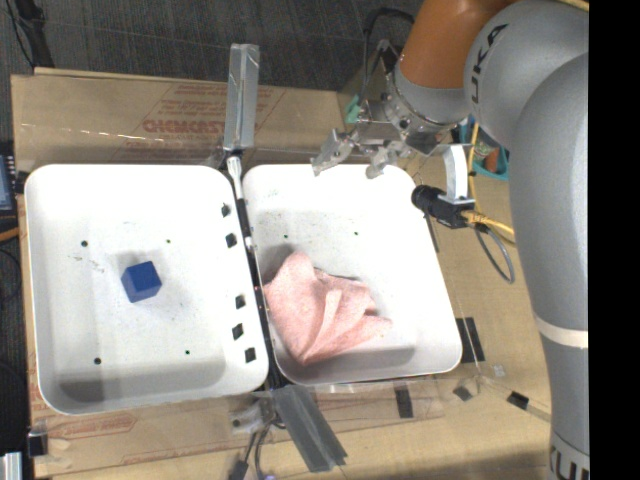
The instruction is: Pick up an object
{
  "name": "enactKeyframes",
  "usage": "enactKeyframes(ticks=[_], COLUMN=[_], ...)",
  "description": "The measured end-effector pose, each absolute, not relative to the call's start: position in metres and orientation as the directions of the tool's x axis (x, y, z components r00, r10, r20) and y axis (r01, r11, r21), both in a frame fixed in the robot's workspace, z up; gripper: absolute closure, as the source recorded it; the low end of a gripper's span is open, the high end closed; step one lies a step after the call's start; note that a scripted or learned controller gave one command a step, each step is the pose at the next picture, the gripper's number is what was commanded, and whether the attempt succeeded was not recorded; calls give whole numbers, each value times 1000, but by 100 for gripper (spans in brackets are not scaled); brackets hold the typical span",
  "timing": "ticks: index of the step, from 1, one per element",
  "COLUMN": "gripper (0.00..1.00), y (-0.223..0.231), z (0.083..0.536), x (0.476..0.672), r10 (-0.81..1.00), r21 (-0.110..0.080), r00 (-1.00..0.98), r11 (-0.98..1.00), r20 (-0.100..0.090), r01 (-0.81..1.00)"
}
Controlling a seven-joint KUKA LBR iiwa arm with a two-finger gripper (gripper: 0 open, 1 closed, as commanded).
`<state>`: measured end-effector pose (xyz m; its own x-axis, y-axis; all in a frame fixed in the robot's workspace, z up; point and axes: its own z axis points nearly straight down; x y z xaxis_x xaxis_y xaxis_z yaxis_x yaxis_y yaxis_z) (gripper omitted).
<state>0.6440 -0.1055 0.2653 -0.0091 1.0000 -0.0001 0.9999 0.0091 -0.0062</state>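
While your gripper [352, 158] hovers over the right bin's [425, 268] far edge, fingers apart and empty, the pink cloth [322, 313] lies crumpled toward its near-left corner. Come down on its raised fold; blue cube [141, 280] sits in the left bin [60, 248].

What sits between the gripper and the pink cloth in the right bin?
Nothing: in the camera view, bare white bin floor separates the gripper, poised over the right bin's far rim, from the crumpled pink cloth in the near half.
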Motion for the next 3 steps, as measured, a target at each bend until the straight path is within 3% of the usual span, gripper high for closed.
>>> enactKeyframes(ticks=[1, 2, 3], gripper=[0, 0, 100], y=[-113, -136, -136], z=[198, 92, 101], x=[559, 541, 541], r10=[990, 983, 982], r21=[-5, -2, -3], r00=[-143, -182, -187], r11=[143, 182, 187], r20=[1, 1, 1], r01=[990, 983, 982])
